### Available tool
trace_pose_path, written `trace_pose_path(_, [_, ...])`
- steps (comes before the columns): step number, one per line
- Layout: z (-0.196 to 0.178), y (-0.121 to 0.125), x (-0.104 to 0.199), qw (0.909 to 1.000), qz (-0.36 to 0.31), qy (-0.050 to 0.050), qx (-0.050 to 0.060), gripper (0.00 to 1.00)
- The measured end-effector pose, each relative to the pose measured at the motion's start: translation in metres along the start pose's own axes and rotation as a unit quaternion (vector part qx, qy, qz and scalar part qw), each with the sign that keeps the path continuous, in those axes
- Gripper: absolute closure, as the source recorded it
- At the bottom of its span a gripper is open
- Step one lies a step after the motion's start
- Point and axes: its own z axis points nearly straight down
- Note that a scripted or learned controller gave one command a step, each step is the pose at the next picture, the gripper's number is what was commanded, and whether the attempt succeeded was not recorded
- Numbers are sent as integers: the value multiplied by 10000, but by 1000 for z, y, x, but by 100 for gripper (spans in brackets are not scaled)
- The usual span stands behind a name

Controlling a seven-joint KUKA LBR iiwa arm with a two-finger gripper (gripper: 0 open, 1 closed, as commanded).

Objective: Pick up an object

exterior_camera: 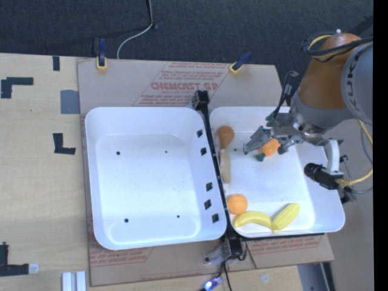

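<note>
An orange carrot-like piece (270,147) is seen clamped between the jaws (267,143) — lifted, apparently, above the right bin (303,180) — well apart from the banana (252,220).

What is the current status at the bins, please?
Gripper over right bin, shut on small orange carrot-like toy. Banana, corn, orange ball lie near front wall. Nothing in the way.

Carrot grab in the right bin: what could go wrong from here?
1. The gripper has the small carrot between its fingers, but only a little of it is caught; it may slip out on the lift.
2. If dropped, it could roll toward the orange, banana or corn below.
</note>
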Motion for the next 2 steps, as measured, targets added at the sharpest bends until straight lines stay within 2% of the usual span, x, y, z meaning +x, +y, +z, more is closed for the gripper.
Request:
trace_pose_path(1, [-205,-84,61,10000,-30,8,-93,0])
trace_pose_path(2, [-206,-83,59,10000,-8,-8,-9,100])
